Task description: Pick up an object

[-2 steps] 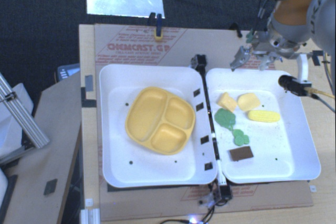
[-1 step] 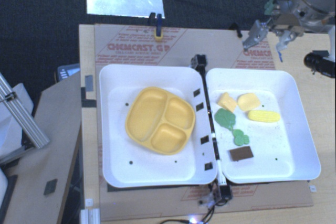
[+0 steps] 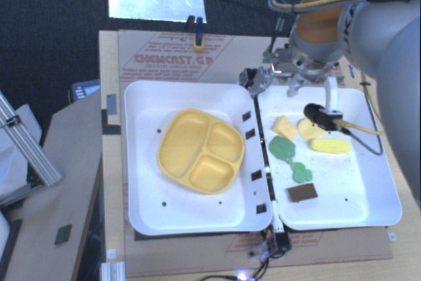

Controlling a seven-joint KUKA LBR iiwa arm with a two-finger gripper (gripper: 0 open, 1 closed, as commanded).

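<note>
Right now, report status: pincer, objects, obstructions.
Pincer at far end of right bin. Corn cob, cheese wedge, green floret, brown slab loose in it. Yellow plate in left bin, not in the way.

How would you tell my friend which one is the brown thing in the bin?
Find the shallow white bin on the view's right, not the left bin holding the yellow divided plate. Near its front edge, below the green leafy toy, lies a flat dark brown rectangle. It is the only brown, square-cornered piece; its neighbours are yellow or green.

likely a lab: robot arm, benchtop bins
</note>
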